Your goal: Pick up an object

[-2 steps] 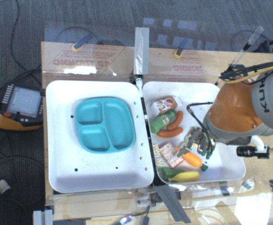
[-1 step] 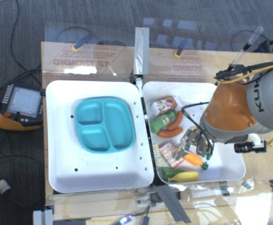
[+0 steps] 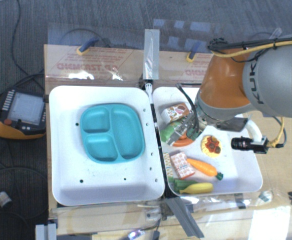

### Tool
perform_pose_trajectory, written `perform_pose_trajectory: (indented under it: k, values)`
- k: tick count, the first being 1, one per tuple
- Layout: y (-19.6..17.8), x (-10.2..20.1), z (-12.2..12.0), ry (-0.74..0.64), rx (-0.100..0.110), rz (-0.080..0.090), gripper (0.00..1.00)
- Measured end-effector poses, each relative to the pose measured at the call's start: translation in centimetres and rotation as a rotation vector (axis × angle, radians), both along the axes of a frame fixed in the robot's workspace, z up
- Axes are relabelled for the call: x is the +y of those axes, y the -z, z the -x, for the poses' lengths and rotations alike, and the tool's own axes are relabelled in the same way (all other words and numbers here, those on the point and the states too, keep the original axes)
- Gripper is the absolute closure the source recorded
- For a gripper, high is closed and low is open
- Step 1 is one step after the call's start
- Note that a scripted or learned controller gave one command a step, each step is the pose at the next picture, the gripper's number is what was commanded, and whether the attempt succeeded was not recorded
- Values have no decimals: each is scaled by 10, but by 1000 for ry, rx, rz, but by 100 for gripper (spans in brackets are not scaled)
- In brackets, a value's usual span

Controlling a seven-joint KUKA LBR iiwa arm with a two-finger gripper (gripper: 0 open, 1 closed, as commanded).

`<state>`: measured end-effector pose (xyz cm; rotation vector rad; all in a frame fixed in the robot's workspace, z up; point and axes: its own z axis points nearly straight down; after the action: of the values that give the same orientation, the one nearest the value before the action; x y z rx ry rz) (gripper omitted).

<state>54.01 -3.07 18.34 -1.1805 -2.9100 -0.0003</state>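
1. Camera view, step in hand: the tool (image 3: 190, 129) is lowered into the right bin (image 3: 251, 176), directly over the orange-and-green cluster (image 3: 178, 134). This appears to be the descent or grasp stage; nothing is seen lifted.
2. Tool state: cannot be determined.
3. Next move: it likely requires a secure closure on one item, then a vertical lift.
4. Count, relative to the right bin: inside, one packet (image 3: 175, 113), one pizza toy (image 3: 211, 145), one box (image 3: 182, 165), one carrot (image 3: 204, 167), one banana (image 3: 197, 187). In the left bin (image 3: 65, 184) beside it, one blue tray (image 3: 112, 132).
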Motion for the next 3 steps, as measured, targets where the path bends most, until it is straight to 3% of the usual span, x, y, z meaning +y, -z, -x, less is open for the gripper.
perform_pose_trajectory:
  k: [1,2,3]
  values:
    - [-119,-23,1,-127,-4,2,100]
    - [-104,-27,12,63,-2,1,100]
    - [-104,-27,12,64,-2,2,0]
